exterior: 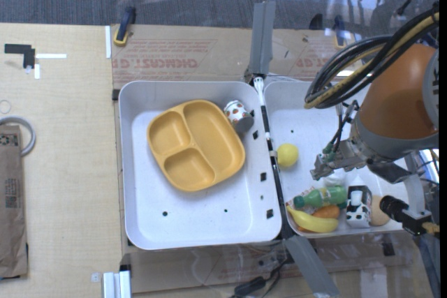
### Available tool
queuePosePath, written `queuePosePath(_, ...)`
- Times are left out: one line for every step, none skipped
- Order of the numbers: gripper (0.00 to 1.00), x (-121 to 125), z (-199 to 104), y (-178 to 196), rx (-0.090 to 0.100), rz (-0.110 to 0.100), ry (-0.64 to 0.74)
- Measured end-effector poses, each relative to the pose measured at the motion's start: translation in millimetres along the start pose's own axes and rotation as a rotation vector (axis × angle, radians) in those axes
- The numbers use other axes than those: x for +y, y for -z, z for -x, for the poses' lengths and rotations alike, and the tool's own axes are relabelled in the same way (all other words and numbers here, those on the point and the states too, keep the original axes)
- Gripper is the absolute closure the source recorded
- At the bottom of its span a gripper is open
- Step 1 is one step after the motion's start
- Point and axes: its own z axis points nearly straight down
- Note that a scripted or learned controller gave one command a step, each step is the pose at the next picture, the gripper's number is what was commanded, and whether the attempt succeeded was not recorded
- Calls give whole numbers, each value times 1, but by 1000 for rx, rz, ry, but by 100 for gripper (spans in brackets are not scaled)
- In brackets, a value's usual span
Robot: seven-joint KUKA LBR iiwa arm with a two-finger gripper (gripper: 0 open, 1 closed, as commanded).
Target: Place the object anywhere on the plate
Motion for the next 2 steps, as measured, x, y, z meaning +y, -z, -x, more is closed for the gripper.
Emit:
queuePosePath(100,9,-34,-8,0,2,-287)
queuePosePath(100,6,-31,21,-1,2,-751)
